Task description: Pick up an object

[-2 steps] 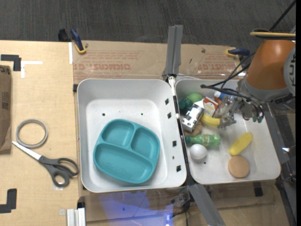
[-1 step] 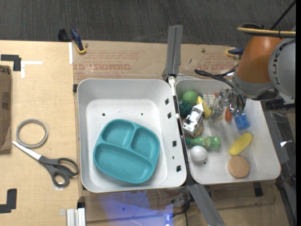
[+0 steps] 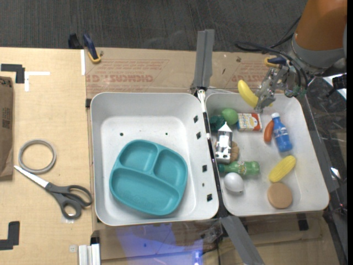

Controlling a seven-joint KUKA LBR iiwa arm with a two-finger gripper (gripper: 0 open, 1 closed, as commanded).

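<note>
Gripper [image 3: 267, 99] over right bin [image 3: 309, 127] far edge; finger state unclear. Banana [image 3: 247, 93] just left, blue bottle [image 3: 281, 133] below.

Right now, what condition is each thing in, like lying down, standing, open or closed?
banana: lying at the right bin's far rim, beside the gripper
blue bottle: lying on its side
green bottle: lying on its side
corn cob: lying flat
white egg: resting near the divider
teal tray: right side up in the left bin
scissors: closed
tape roll: lying flat
</note>
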